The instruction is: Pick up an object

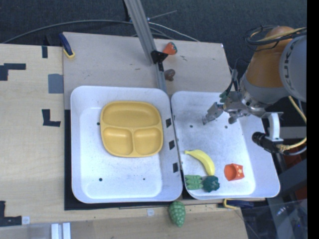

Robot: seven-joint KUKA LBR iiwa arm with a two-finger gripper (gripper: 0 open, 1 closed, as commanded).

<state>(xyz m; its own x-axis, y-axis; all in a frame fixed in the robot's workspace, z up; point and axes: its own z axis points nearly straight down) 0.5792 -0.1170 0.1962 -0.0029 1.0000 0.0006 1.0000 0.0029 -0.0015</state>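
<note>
Camera view: yellow three-compartment plastic plate (132, 128) in left white bin (79, 148), toward its far edge. Right white bin (259, 183) — yellow toy banana (202, 160), green broccoli-like toy (203, 182), small orange block (234, 172) along near edge. Grey two-finger gripper (213, 113) over right bin's far part; claw's state — cannot tell.

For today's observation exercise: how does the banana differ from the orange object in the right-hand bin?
The banana is yellow, long and curved; the orange object is orange-red, short and blocky. The banana lies nearer the bin's left wall, close above the green pieces; the orange object sits apart to the right. Both rest on the right bin floor, away from the gripper.
</note>
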